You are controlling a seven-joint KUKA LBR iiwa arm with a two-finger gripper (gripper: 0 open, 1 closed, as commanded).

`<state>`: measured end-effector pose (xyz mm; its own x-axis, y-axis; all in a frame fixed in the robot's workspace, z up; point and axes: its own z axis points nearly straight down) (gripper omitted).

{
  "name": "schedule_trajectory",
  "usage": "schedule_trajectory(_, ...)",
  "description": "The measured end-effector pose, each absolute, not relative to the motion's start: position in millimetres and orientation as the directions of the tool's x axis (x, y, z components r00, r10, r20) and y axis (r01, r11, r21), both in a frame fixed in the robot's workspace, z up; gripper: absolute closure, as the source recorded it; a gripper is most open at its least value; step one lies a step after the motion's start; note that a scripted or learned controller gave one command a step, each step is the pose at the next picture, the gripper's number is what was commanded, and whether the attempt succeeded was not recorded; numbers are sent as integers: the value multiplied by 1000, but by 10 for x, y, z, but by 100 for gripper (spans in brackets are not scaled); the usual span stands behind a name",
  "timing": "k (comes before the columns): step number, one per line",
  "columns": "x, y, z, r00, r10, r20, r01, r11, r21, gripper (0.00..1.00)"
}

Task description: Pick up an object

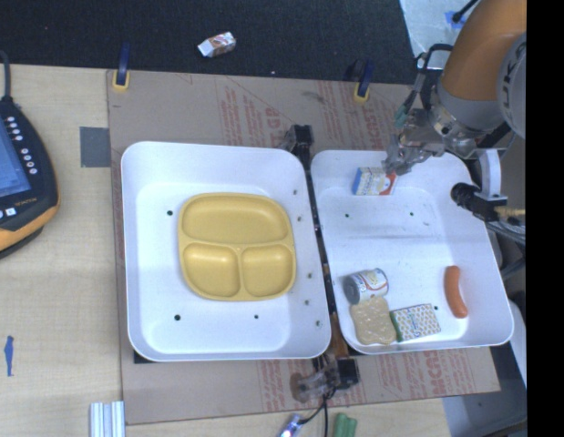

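From my feed I see the pale wooden counter [54, 335] with a brown cardboard sheet [218, 107] spread over its middle, pinned at the far edge by two clamps [122, 69]. Two white bins sit side by side on the cardboard, touching: the left bin [149, 244] and the right bin [482, 271]. A control pendant [13, 176] rests on the bare wood at the left. A grey tape patch [95, 147] sticks beside the cardboard's left edge, and a small blue mark [9, 353] lies near the front left.
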<state>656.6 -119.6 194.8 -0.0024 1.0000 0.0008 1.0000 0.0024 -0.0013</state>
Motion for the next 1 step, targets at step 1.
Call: schedule_trajectory(1, 6307, -443, 1923, -7, 1000, -1, 1000, 7, -4, 100)
